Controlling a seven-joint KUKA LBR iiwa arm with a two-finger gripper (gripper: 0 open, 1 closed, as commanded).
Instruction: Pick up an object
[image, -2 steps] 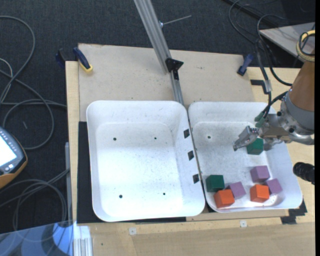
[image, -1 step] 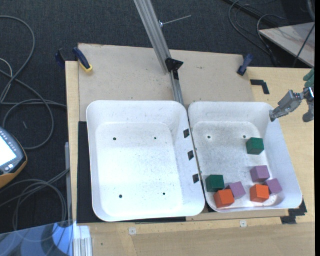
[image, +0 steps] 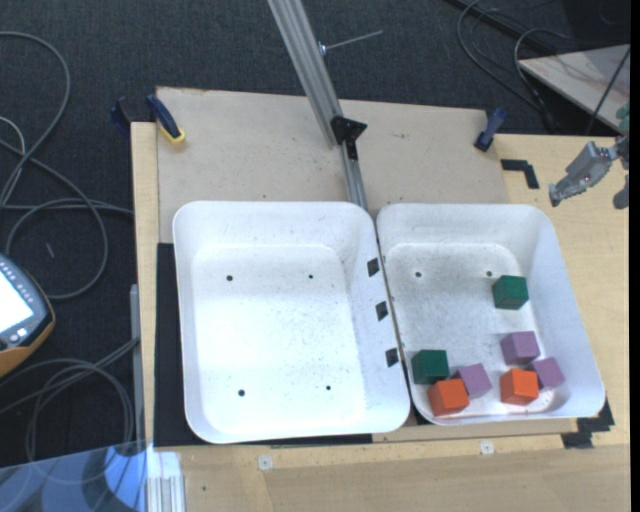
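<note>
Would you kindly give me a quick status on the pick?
Gripper off beyond right bin, holding nothing. Seven blocks in that bin, lone green block nearest. Nothing in the way.

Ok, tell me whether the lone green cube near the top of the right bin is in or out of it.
In. The green cube sits on the right bin's floor, inside its rim.

Two white bins (image: 200, 300) flecked with dark specks — the right one holds green (image: 510, 291), purple (image: 519, 347) and orange blocks (image: 449, 396).

No readable text, label, brand, number or sign anywhere: not on bins, blocks, bench or the lit device at far left.
</note>
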